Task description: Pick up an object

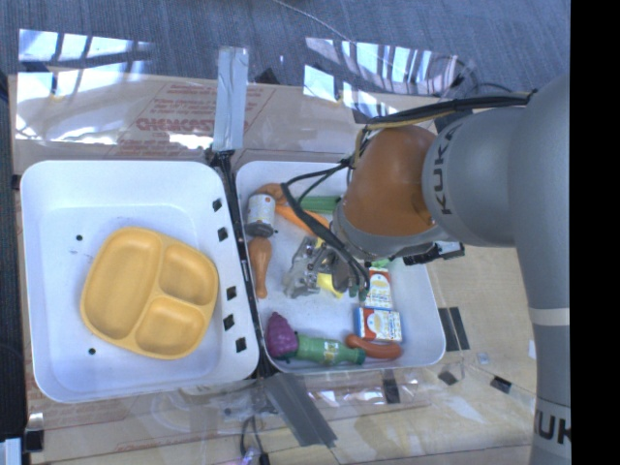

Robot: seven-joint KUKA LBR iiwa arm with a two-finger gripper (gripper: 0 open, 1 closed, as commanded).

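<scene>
The arm point(484, 172) reaches in from the right over the right bin point(426, 342), its orange band sitting above the clutter, and the gripper point(308, 271) is down among the toys near the middle of that bin. Whether its fingers are spread or pressed together, I cannot tell (the metal parts blur into one grey cluster), and nothing can be made out between them.

Just left of the gripper lies a tan drumstick-shaped toy point(260, 257), long axis running roughly top to bottom of the view, its narrow end pointing down toward the near wall. A grey and white can point(260, 212) sits at its upper end, beside the divider. An orange carrot point(295, 213) slants from upper left to lower right, passing under the arm.

Along the near wall, a purple toy point(281, 335) sits next to a green bottle point(327, 350) lying on its side, long axis left to right. Touching its right end is a red sausage point(376, 348), also lying left to right. Two small cartons point(378, 308) rest just right of the gripper, one above the other.

Over in the left bin point(48, 201), a yellow divided plate point(148, 292) lies flat, well apart from the action
</scene>
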